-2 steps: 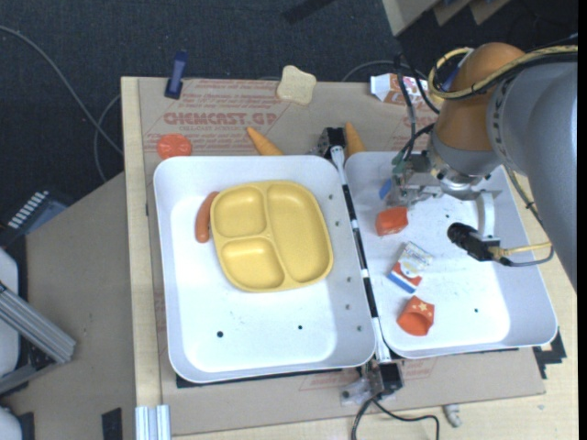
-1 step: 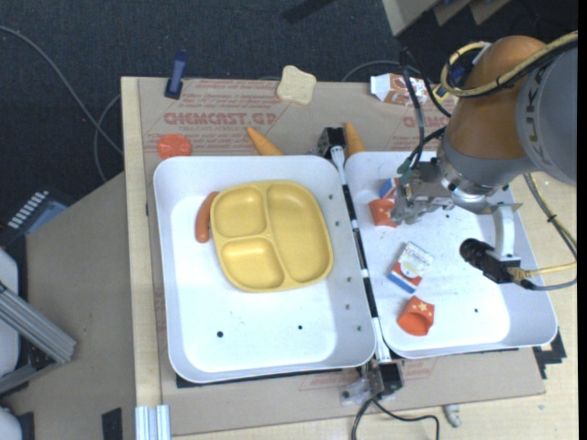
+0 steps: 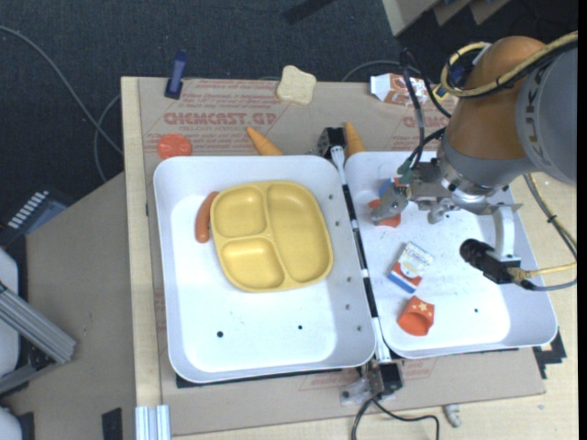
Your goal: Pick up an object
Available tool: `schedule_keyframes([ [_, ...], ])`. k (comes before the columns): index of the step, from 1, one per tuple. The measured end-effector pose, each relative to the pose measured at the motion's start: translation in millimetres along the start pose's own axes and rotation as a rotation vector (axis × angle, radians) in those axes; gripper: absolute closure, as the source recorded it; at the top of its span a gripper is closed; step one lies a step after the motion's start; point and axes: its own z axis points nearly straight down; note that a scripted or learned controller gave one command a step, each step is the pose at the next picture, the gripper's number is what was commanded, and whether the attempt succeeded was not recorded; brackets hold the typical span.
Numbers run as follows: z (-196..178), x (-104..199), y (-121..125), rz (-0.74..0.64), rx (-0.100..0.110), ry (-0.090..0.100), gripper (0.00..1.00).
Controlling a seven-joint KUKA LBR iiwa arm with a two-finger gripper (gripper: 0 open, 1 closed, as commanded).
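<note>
My gripper (image 3: 400, 193) hangs low over the upper left part of the right bin (image 3: 527, 324). A small red-orange piece (image 3: 386, 213) lies right at its tip; I cannot see whether it is held or just lying beside it. Further down the same bin lie a small white packet with blue and red print (image 3: 410, 266) and a red crumpled object (image 3: 415, 316). The left bin (image 3: 257, 337) holds a yellow divided plate (image 3: 271, 235) with an orange-red sausage (image 3: 203, 218) along its left side.
On the bench behind the bins lie a blue object (image 3: 175, 73), a slice of bread (image 3: 296, 84), an orange disc (image 3: 171, 145), a carrot (image 3: 263, 141), a black item (image 3: 331, 140) and a white-red wrapper (image 3: 396, 86). Cables loop around the arm (image 3: 495, 117).
</note>
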Motion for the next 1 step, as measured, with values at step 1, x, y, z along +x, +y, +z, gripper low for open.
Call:
schedule_keyframes([
  [1, 84.9, -44.9, 39.0, 0.002, 0.001, -0.002, 0.00],
])
